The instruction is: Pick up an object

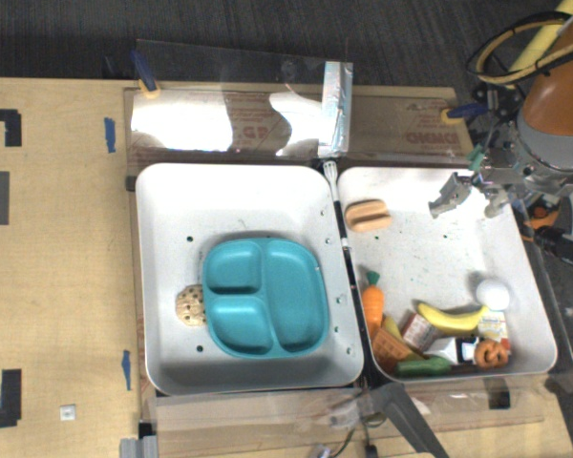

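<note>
Left bin (162, 198): divided tray (265, 294) at centre, cookie (190, 304) touching its left edge. Right bin (411, 256): burger (367, 216) upper left; carrot (373, 305), banana (450, 316), can (419, 332) along bottom.

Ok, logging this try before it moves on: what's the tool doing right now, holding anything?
Tool: open, holding nothing, above the right bin, apart from the burger.

No legible text; faint print on the cardboard strip (415, 127) (too blurred to read).
</note>
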You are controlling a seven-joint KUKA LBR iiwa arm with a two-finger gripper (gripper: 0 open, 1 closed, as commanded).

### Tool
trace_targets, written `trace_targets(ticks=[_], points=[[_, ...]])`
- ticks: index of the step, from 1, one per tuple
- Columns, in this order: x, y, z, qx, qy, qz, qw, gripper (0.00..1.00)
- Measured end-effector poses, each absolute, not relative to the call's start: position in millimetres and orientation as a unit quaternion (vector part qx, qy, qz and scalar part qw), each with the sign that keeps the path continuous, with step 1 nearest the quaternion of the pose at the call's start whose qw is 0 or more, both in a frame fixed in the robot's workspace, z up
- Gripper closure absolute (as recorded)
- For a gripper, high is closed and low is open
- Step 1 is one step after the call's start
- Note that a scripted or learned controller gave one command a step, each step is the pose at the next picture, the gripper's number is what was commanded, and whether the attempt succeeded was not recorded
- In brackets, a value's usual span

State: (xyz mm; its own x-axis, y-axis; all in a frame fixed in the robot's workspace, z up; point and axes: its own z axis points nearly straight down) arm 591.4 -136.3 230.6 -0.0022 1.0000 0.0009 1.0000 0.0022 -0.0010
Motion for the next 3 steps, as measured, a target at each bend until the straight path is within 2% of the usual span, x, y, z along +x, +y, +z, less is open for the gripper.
trace_targets(ticks=[1,2,3], points=[[545.5,-88.2,283.3,-0.802,-0.598,-0.0005,0.000,0.00],[486.5,-122.6,201.6,-0.769,-0.639,0.0016,0.002,0.00],[500.5,-119.9,117.2,-0.685,-0.729,0.0006,0.002,0.00]])
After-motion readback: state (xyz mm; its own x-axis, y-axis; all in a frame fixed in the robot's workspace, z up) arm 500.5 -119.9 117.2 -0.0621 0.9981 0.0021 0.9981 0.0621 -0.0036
